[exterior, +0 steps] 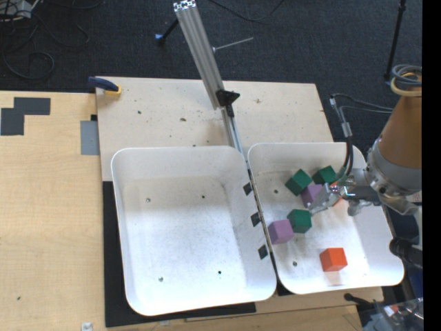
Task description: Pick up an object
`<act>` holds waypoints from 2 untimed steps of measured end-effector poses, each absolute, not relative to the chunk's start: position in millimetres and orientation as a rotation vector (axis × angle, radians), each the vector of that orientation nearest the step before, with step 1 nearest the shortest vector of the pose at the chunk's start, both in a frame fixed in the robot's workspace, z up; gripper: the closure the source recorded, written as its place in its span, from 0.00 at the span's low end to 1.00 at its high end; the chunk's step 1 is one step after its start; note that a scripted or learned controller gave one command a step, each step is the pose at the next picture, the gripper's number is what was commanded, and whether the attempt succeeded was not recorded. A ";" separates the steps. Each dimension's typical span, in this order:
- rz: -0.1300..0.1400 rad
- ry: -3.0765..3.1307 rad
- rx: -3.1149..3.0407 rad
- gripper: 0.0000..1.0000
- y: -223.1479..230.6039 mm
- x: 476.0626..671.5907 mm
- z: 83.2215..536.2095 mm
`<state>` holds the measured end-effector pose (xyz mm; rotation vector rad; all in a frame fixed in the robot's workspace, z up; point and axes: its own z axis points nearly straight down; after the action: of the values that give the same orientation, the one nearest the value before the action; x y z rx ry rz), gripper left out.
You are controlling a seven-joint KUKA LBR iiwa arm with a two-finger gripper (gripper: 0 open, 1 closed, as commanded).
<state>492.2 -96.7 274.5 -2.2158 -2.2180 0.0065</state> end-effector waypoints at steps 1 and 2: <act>0.002 -2.215 -2.225 0.00 -98.3 492.6 276.5; 0.008 -2.216 -2.217 0.00 -97.2 491.6 233.2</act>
<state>491.6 -97.2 233.2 -2.2171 -2.2158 0.0075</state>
